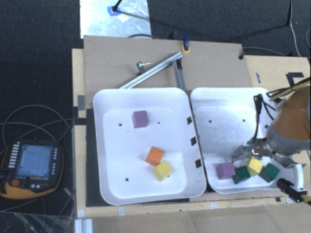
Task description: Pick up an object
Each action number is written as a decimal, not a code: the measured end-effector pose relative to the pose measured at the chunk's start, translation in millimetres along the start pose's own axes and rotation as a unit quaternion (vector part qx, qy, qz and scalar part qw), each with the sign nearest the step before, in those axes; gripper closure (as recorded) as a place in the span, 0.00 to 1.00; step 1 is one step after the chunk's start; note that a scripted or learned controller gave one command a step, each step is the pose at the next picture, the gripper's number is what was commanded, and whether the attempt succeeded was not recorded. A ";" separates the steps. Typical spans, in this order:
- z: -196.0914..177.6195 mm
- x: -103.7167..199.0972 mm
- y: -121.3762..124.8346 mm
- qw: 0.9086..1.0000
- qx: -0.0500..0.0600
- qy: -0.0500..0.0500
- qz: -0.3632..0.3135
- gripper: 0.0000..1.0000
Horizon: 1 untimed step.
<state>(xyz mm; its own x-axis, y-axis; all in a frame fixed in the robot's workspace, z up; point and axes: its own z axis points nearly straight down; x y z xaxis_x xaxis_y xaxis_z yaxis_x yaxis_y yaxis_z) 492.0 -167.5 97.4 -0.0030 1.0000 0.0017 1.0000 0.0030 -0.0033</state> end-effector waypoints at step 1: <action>7.5 -0.1 0.5 1.000 -0.002 -0.001 0.000 0.00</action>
